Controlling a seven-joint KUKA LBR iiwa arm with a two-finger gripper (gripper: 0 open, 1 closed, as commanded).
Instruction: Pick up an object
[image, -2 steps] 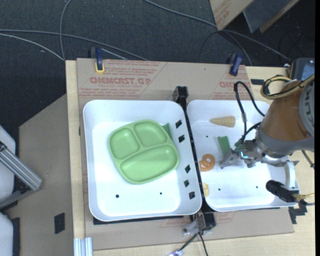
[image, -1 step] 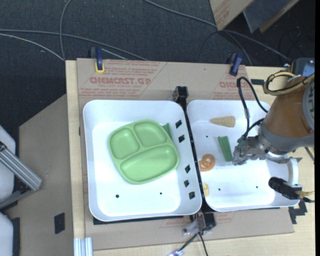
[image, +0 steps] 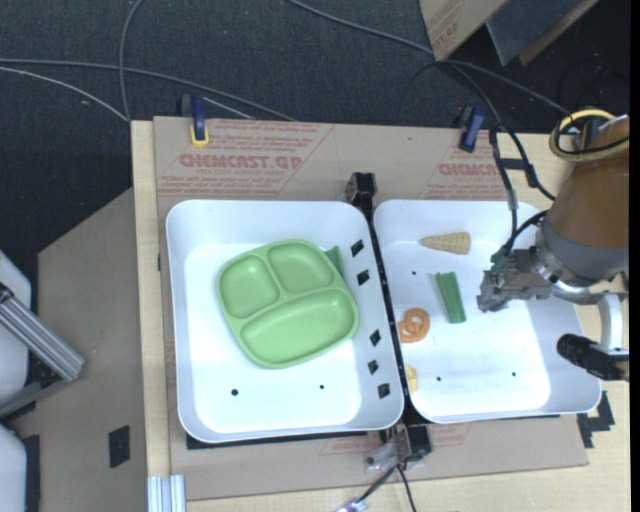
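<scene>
Divided plate (image: 287, 302) in left bin (image: 190, 330)

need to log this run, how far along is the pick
Done: the claw is low over the right bin, beside the green stick. In hand: nothing visibly held. Left: the grasp and lift; the stick, cone and orange ring all lie on the bin floor.

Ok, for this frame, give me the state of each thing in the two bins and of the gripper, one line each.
Green three-compartment plastic plate: lying flat in the left white bin, right way up, compartments bare.
Green stick: lying flat in the right white bin, apart from the gripper.
Tan cone: on its side, near the back wall.
Orange ring: lying flat by the divider.
Gripper: low over the right bin, holding nothing visible.
</scene>
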